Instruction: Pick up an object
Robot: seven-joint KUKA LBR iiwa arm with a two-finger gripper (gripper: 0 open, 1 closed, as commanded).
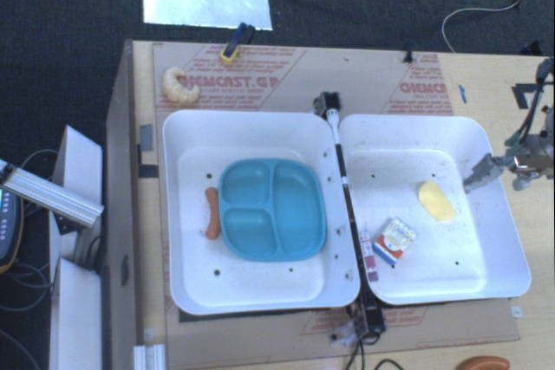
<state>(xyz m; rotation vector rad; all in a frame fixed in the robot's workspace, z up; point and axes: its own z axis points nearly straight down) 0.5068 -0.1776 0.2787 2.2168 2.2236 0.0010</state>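
Nearest lies the small carton (393, 239) beside the yellow lump (435, 200) in the right bin (499, 273), loose for picking, while the pincer (479, 172) waits at the rim, its state I cannot tell.

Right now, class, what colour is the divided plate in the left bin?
Light blue: the divided plate, clearest in the camera view.

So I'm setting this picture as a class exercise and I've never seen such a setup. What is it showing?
One camera looks down at a slant on a bench with two white bins. The left bin holds a blue divided plate with a small toy sausage beside it. The right bin holds a yellow lump and a small printed carton. A robot arm reaches in from the picture's right; its gripper sits over the right bin's edge, with nothing seen in it.
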